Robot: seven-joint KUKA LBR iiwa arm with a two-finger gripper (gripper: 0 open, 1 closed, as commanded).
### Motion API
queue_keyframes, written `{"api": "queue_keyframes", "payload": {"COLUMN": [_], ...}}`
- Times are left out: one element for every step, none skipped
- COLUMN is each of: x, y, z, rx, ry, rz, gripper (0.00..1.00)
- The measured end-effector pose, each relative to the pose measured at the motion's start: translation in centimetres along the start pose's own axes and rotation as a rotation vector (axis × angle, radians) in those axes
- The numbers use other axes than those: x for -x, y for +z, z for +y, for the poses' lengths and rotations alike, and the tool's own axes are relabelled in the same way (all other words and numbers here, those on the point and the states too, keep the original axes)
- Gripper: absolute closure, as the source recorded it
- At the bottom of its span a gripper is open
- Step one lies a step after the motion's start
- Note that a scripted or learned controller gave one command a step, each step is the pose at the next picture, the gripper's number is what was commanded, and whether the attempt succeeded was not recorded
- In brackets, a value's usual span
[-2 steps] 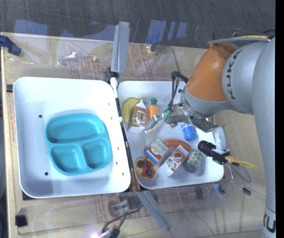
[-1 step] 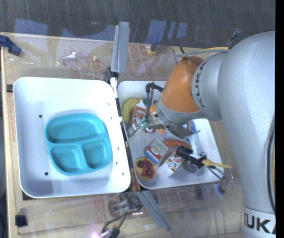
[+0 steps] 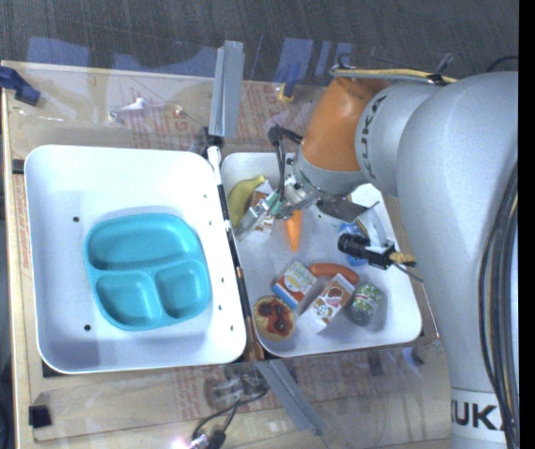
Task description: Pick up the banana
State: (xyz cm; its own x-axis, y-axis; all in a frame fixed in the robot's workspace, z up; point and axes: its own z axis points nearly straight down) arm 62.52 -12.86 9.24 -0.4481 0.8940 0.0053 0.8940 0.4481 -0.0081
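1. The pincer (image 3: 266,211) is down in the right bin (image 3: 406,318), right beside the banana (image 3: 242,199); how far it's open, I cannot tell.
2. One banana: yellow, curved, lying at that bin's upper-left corner.
3. Two white bins; the left bin (image 3: 52,251) holds one blue tray (image 3: 146,269).

**Plastic sheen, worn wood**

Both white bins (image 3: 52,251) look like smooth, faintly glossy plastic. The turquoise divided tray (image 3: 146,269) is smooth moulded plastic with a soft shine. The arm's grey shell (image 3: 445,176) is satin-smooth, its orange band (image 3: 338,129) glossy. The table (image 3: 108,106) looks like pale, scuffed wood. The banana (image 3: 242,199) has matt yellow skin.
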Motion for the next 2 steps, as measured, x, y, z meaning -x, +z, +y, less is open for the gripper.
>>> {"api": "queue_keyframes", "payload": {"x": [0.0,-5.4], "y": [-1.0,-10.2], "z": [-0.2,2.8], "rx": [-0.008,0.011], "ry": [-0.001,0.288], "rz": [0.004,-0.007], "gripper": [1.0,1.0]}}
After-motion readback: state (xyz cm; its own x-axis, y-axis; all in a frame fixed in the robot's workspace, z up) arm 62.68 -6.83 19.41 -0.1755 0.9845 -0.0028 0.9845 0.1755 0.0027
